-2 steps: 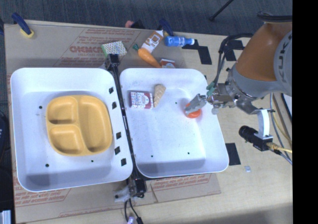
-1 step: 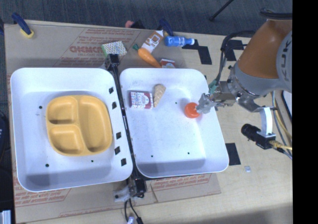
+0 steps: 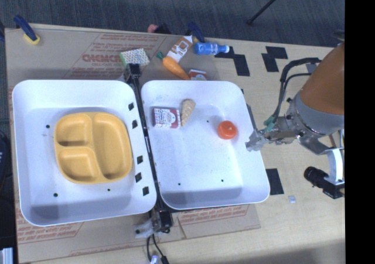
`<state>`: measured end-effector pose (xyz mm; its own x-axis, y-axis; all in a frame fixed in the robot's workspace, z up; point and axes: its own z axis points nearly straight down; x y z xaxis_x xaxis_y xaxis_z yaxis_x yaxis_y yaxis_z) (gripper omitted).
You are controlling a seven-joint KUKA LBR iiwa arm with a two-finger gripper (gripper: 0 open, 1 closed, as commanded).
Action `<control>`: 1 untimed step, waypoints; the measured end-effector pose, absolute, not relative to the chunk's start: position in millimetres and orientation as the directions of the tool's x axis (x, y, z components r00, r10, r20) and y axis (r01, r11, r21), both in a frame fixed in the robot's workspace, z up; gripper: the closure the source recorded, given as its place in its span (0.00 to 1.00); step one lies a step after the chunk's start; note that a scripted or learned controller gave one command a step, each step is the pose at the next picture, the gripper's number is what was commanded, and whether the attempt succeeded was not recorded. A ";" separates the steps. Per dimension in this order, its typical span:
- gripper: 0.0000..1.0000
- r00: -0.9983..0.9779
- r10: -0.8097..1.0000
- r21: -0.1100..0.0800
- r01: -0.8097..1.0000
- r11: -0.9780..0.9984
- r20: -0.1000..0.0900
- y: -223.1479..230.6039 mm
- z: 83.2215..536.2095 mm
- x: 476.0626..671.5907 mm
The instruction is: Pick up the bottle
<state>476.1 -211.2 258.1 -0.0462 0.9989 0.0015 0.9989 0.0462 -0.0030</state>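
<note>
Fingers (image 3: 253, 141) sit at the right bin's (image 3: 246, 184) rim, can't tell open/closed. Blue bottle (image 3: 209, 49) is way off behind it, so approach comes next.

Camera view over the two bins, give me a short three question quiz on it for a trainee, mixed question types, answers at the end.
1. True or false: the blue bottle lies inside the right bin.
2. Multiple choice: what sits in the left bin? A) a yellow divided tray B) an orange ball C) a red packet
3. Short answer: on which side of the right bin is the end effector?

Key
1. False. The bottle lies on the bench beyond the bin's far edge, near the carrot.
2. A. The yellow divided tray is there; the orange ball and red packet are in the right bin.
3. At its right rim, near the ball.
</note>
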 end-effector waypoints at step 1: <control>1.00 0.338 0.941 -0.001 0.941 -0.338 0.000 -206.5 256.5 476.6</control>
